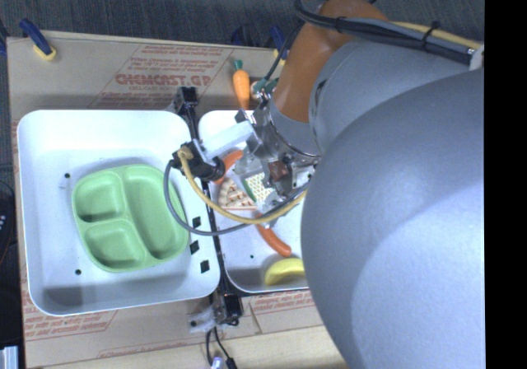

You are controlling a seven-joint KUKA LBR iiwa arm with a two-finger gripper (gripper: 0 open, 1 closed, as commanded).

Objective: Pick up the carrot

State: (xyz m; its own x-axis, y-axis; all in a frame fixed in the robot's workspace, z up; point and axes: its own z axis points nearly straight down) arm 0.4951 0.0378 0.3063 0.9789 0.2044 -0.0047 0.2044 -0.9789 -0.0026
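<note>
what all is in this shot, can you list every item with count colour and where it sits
bins: two, white, side by side on the bench; the right one is largely covered by the arm
divided tray: one, light green, three compartments, inside the left bin
carrot: one, orange with a green top, on the bench by the far rim of the right bin
orange item: one, long, in the right bin near its front, partly under the arm
yellow item: one, rounded, front of the right bin, partly hidden
waffle-patterned item: one, tan, in the right bin under the gripper
clamp: one, blue and yellow, far left bench corner
arm: one, grey with orange band, from the right
gripper: one, over the right bin
</note>
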